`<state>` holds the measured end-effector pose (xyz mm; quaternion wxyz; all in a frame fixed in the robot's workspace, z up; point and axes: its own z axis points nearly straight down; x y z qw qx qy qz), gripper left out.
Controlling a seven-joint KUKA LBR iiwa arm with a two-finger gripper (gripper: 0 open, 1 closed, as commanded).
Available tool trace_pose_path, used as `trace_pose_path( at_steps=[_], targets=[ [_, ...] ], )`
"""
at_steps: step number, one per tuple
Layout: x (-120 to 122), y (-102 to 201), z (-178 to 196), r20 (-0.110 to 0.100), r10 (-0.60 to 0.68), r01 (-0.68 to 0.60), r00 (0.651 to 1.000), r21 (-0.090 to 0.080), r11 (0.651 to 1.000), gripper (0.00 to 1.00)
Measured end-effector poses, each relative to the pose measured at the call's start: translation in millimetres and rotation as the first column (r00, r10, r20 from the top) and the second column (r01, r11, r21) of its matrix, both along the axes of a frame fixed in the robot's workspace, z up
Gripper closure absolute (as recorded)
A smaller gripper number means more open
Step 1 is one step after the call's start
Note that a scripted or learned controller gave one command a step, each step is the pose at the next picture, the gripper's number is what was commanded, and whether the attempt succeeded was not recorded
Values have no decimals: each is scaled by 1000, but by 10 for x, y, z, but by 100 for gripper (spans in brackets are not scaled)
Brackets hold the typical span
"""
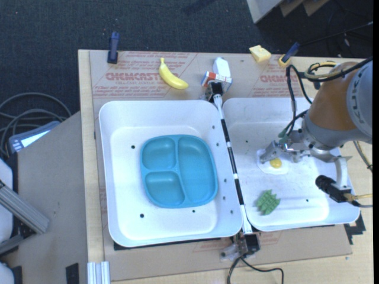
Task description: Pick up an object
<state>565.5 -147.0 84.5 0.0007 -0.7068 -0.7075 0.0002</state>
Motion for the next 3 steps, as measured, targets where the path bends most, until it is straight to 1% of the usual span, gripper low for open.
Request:
trace_pose_path(
  at_steps=[1,2,3],
  targets=[
    [10,-4,110,4,-1,1,1000,-1,1000,100],
    [8,-4,108,3,-1,1,1000,-1,1000,0],
    [-303,-99,-3,-1,-1,1,1000,0,1000,0]
  ],
)
